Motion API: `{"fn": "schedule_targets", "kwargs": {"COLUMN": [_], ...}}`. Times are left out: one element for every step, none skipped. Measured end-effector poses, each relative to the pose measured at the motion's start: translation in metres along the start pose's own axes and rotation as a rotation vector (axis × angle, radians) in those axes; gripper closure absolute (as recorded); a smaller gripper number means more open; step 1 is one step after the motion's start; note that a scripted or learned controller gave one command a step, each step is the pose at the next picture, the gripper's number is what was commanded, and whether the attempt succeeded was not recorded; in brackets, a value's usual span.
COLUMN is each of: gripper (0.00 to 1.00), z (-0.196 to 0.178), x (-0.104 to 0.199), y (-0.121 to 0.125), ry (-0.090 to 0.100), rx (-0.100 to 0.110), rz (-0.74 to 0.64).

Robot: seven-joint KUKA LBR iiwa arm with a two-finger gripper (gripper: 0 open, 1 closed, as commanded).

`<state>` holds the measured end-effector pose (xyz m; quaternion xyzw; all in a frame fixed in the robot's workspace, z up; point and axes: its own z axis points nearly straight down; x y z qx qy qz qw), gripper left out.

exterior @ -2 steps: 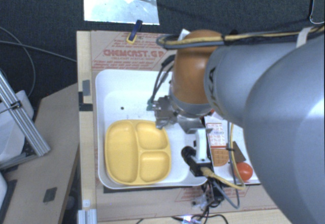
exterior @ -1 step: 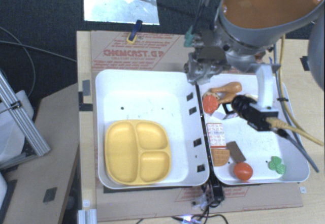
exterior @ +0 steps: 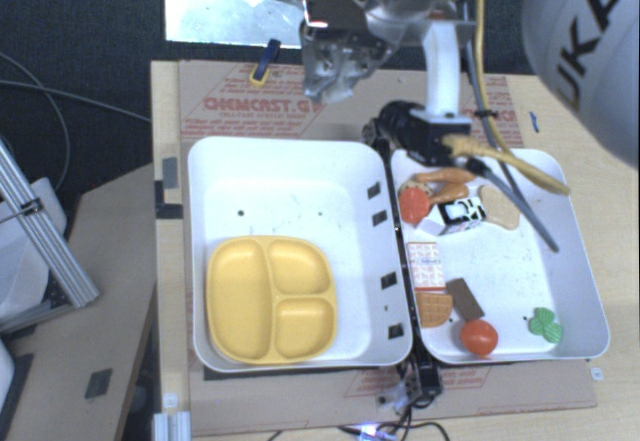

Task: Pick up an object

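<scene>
1. Camera view, right bin [exterior: 585,304]: toy foods lie scattered, with a red tomato [exterior: 479,337] near the front edge, a waffle [exterior: 435,307] just beside it, and a green piece [exterior: 546,325] to the right.
2. Left bin [exterior: 290,179] holds a yellow divided plate [exterior: 270,299].
3. Gripper [exterior: 335,79] hangs above the bench behind the bins, well apart from the objects; its opening cannot be judged.

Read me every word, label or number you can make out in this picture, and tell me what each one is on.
"CHEMCAST": red print on the brown board under the white bins.
"UKA": large dark letters on the grey robot arm, cut off by the picture's edge.
Small card in the right bin: red print, too small to read.
Black and white packet: markings too blurred to read.
</scene>
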<state>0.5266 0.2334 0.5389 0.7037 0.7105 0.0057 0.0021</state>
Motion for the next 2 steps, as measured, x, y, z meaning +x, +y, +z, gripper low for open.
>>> {"fn": "schedule_targets", "kwargs": {"gripper": [1.0, 1.0], "z": [-0.008, -0.019], "x": [-0.004, -0.004], "y": [-0.001, -0.001], "ry": [-0.002, -0.001], "rx": [0.005, 0.003], "rz": [-0.003, -0.009]}}
